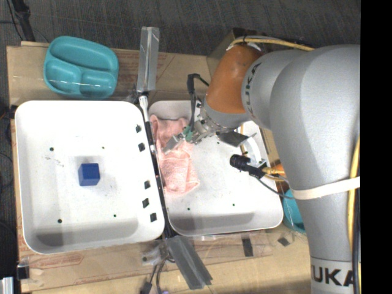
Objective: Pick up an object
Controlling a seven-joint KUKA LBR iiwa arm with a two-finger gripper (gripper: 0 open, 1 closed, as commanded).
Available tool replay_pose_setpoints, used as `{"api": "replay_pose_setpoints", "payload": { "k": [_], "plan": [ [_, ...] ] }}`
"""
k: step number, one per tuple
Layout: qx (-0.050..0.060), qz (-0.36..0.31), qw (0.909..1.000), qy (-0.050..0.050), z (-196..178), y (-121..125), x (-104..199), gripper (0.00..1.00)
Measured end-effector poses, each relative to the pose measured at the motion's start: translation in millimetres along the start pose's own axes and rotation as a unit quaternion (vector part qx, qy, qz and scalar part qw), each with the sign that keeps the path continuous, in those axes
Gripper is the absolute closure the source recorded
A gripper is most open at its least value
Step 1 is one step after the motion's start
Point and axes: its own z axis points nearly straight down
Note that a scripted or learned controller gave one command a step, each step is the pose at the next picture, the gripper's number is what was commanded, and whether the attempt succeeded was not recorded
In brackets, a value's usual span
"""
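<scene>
A pink cloth [174,158] lies crumpled along the left side of the right bin [233,216]. My gripper [182,139] reaches down from the right and sits over the upper part of the cloth, its tips right at the fabric. A small blue cube [89,174] rests in the left bin [37,225], left of the middle. The grey arm with its orange band covers the far right part of the right bin.
A teal moulded tray [81,66] sits on the bench beyond the left bin. A metal divider strip [149,158] with black clips runs between the two bins. The bench edge lies just below both bins.
</scene>
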Motion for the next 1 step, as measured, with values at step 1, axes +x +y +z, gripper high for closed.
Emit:
{"api": "replay_pose_setpoints", "payload": {
  "k": [1],
  "plan": [
    [0.0, -0.002, 1.0, 0.0, -10.1, 0.7, 0.3, 1.0]
  ]
}}
